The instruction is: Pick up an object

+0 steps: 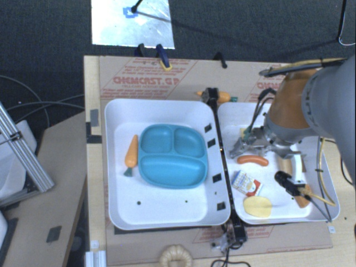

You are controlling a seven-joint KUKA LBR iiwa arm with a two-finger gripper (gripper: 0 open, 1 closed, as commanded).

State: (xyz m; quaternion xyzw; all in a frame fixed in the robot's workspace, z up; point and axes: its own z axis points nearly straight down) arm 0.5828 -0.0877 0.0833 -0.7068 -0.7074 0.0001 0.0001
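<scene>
My gripper (243, 147) is low in the right bin (233, 111), near that bin's left-middle, with the grey arm and orange band behind it on the right. An orange-red sausage (253, 160) lies just below and right of the gripper tip, close to it but not between its fingers. A small red, white and blue packet (245, 182) lies further toward the front. A pale yellow round piece (257, 206) sits at the front of the bin. A brown stick-like thing (303, 199) lies at the front right.
The left bin (119, 204) holds a blue divided plate (171, 154) and an orange carrot (131, 152) on the plate's left. The wall between the bins runs just left of the gripper. An orange-yellow thing (222, 97) sits behind the bins.
</scene>
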